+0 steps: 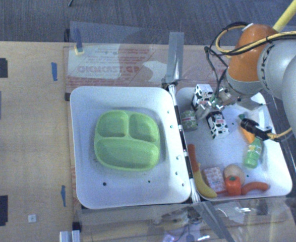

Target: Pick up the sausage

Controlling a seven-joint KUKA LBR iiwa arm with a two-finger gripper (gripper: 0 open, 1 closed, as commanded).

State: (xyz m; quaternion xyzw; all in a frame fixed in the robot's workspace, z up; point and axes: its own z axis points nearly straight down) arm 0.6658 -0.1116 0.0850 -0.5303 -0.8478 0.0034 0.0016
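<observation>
Two white bins (87,150) sit side by side on the table, the left one carrying one green divided plate (127,140), and the right one holding one sausage (254,187), one banana (203,184), one green bottle (252,154) and one small can (189,120).

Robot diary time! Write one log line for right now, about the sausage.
task: pick up sausage | sausage: front of right bin, untouched | gripper: far end of right bin, away from sausage | status: not picked

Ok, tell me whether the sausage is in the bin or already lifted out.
In the bin. The sausage lies flat on the floor of the right bin, at its near edge beside a tomato, away from the gripper.
</observation>
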